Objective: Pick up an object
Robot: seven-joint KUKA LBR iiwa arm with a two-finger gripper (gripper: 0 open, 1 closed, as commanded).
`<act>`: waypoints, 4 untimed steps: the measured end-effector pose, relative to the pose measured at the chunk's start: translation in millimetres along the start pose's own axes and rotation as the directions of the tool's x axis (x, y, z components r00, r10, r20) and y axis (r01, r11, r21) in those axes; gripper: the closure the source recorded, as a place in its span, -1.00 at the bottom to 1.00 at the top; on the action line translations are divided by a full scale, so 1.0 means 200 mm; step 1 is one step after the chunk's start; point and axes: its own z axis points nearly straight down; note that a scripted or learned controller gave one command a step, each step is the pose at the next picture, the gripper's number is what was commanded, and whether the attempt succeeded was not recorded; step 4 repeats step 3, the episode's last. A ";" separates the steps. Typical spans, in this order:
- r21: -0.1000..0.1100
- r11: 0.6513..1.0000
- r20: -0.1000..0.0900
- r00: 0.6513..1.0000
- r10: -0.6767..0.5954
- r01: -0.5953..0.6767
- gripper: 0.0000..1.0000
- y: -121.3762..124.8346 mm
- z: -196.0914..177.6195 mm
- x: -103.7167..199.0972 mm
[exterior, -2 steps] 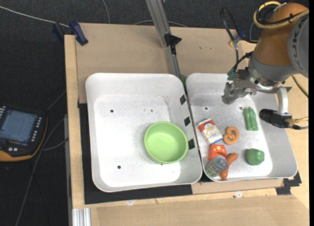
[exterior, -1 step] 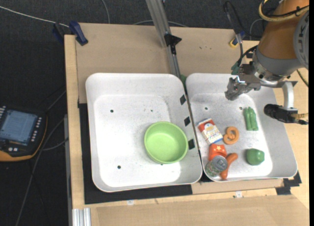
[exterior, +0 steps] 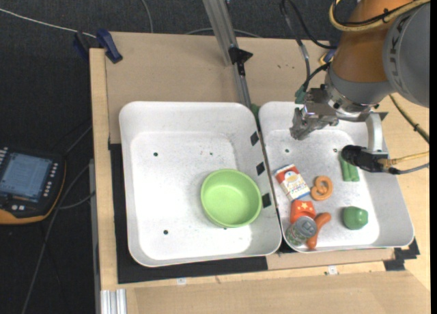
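My gripper (exterior: pixel 302 128) hangs over the far left part of the right bin (exterior: pixel 389 200), above bare bin floor, and I see nothing in its grasp. Nearer the front lie a small red and white carton (exterior: pixel 291 182), an orange ring-shaped piece (exterior: pixel 321 188), a green stick (exterior: pixel 350 170) and a round green piece (exterior: pixel 355 218). An orange-red can (exterior: pixel 302 210), a carrot-like piece (exterior: pixel 318 228) and a greyish round lid (exterior: pixel 298 234) crowd the bin's front left corner. The carton is the closest item to the gripper, well below it in the view.
A light green bowl (exterior: pixel 231 198) sits at the front right of the left bin (exterior: pixel 157 169). A metal pole (exterior: pixel 222 19) slants down to the gap between the bins. A handheld pendant (exterior: pixel 27 181) lies off the bench at left.
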 end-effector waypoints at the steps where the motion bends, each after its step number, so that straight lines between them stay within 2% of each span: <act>1: 0.002 1.000 0.000 1.000 0.001 -0.001 1.00 -0.08 0.02 0.22; 2: 0.000 1.000 0.000 1.000 0.001 -0.001 1.00 -0.13 -0.05 0.46; 3: 0.002 1.000 0.000 1.000 0.000 0.000 1.00 -0.24 -0.03 0.72; 4: 0.002 1.000 0.000 1.000 0.000 0.000 1.00 -0.24 -0.03 0.72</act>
